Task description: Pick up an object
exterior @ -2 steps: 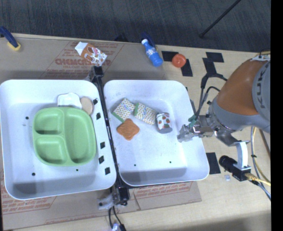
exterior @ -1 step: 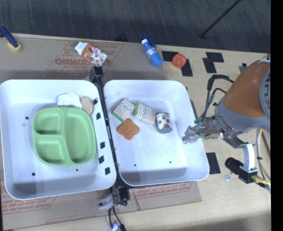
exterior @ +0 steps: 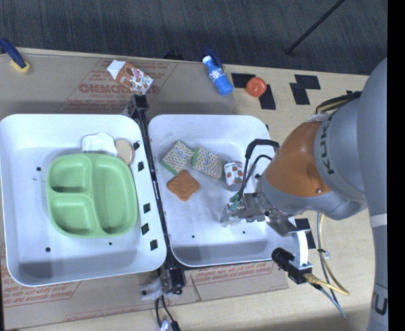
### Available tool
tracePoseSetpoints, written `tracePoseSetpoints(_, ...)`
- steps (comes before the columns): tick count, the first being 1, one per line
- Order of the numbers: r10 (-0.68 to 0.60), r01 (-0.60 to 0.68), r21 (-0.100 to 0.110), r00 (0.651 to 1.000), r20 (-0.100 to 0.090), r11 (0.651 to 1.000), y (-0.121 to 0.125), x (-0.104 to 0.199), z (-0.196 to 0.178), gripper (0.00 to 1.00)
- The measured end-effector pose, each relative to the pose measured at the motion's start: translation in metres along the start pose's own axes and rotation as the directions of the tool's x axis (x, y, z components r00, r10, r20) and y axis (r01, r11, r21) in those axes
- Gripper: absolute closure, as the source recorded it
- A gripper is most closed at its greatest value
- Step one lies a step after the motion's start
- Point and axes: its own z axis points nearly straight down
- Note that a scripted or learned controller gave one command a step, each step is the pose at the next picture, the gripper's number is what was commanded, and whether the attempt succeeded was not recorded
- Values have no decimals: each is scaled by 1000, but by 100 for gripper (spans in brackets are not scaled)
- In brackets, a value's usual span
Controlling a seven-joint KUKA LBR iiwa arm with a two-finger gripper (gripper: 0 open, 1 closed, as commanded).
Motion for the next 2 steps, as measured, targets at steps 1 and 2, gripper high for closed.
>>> tracePoseSetpoints(1,1,-1,-9,1000,5,1000,1,1,-151,100)
tracePoseSetpoints(2,2,-2,-4,1000,3,1000,0,-10,-117,100)
